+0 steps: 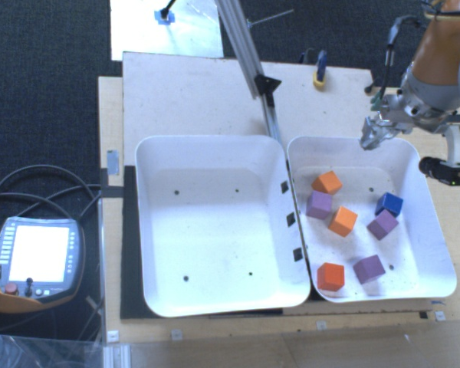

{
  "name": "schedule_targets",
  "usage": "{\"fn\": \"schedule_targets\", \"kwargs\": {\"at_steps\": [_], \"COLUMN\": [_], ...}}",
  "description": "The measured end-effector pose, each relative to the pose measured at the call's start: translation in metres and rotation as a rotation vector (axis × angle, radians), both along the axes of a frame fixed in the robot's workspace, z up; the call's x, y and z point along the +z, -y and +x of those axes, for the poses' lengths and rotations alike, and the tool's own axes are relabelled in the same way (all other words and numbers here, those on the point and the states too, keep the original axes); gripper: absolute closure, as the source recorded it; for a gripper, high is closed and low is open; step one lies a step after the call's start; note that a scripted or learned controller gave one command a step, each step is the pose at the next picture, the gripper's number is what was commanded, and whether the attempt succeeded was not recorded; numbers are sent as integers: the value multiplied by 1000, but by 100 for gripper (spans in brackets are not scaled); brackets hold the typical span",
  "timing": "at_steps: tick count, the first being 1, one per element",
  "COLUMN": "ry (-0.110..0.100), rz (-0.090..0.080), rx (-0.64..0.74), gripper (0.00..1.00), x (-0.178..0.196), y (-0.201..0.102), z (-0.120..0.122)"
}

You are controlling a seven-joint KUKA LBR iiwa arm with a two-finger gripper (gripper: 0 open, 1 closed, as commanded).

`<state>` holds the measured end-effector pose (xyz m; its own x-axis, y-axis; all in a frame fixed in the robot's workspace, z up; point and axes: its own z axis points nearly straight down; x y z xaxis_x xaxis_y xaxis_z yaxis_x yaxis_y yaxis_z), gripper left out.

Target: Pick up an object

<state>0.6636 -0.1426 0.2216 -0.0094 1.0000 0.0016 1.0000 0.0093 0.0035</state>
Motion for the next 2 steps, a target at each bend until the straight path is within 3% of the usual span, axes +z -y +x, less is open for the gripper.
{"fn": "schedule_targets", "kwargs": {"at_steps": [2], "ry": [-2], "rz": [0], "rx": [0], "gripper": [100], "x": [5], "y": [-94], "z": [-27]}}
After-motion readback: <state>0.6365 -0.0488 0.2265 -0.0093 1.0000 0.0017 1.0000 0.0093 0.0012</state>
